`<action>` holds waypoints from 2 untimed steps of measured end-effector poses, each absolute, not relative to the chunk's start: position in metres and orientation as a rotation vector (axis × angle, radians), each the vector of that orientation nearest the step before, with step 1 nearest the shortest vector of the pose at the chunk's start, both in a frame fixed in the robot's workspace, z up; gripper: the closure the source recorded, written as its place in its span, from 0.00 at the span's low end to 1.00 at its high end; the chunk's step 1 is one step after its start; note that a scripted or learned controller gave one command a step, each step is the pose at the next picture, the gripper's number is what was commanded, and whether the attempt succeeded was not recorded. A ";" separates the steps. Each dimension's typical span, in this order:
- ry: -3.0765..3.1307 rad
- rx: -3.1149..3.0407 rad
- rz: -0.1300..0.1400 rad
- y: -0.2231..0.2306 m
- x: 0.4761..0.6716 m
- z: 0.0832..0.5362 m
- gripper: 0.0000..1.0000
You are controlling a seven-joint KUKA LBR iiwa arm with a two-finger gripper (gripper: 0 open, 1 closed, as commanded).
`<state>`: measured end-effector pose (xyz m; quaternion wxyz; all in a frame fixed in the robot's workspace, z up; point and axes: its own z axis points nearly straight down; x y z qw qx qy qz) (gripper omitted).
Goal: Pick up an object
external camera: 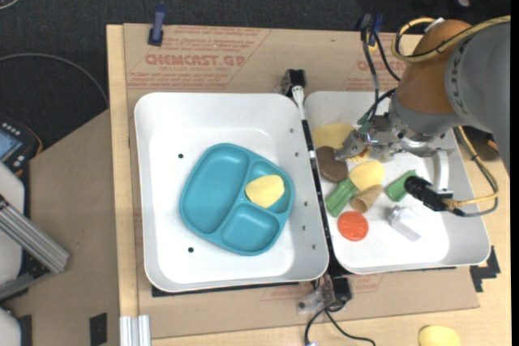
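Two white bins sit side by side: left bin [154, 126] has a teal divided plate [231, 197] w/ a pale yellow lump [264, 190] in its right compartment. Right bin [462, 243] is crowded: gripper [366, 143] low over a yellow piece [366, 173], w/ a brown disc [330, 164], green stick [341, 195], red disc [353, 227] & grey block [403, 221] packed close around. Claw state: can't tell, wrist blocks it.

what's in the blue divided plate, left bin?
One pale yellow lemon-like piece sits in the blue divided plate, in its right-hand compartment. The other two compartments show bare blue. Whatever lies beneath the piece is covered.
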<state>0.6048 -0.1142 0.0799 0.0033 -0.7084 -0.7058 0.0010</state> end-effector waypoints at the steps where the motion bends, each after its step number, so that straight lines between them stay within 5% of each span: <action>1: -2.216 -2.220 0.003 -0.104 0.552 0.085 0.00; 2: -2.224 -2.217 -0.001 -0.013 0.507 0.187 0.00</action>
